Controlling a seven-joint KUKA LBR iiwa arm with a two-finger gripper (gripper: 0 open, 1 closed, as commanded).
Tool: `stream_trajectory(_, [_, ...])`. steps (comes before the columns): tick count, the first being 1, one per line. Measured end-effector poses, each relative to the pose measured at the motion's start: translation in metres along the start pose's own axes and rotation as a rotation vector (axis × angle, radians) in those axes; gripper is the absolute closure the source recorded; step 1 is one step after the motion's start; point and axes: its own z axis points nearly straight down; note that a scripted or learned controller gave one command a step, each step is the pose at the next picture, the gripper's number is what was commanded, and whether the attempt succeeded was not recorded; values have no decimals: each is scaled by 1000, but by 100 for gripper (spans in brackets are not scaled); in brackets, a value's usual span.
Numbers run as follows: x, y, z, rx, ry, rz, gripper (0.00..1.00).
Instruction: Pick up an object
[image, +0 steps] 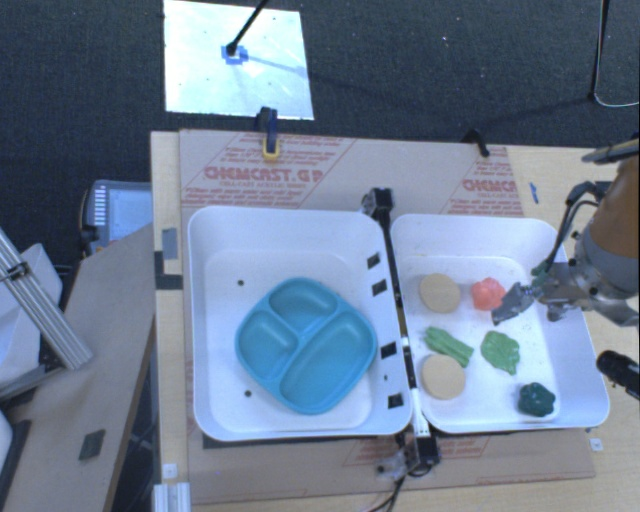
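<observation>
Two shallow white bins sit side by side before you. Your left bin (215, 250) carries a blue three-compartment plastic plate (305, 345). Your right bin (470, 232) holds two tan round discs (439, 293) (443, 376), a salmon-pink lump (487, 292), a long green pod-shaped piece (449, 346), a leafy green piece (500, 351) and a dark green lump (536, 399). Look at the gripper (531, 301): it reaches in from the right, hanging just beside the salmon-pink lump and above the leafy green piece. Its fingers stand parted, with nothing visible between them.
</observation>
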Motion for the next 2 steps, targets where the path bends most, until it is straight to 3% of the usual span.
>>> stream_trajectory(1, [0, 3, -6, -12, -2, -3, 0])
stream_trajectory(2, [4, -5, 42, -9, -1, -1, 0])
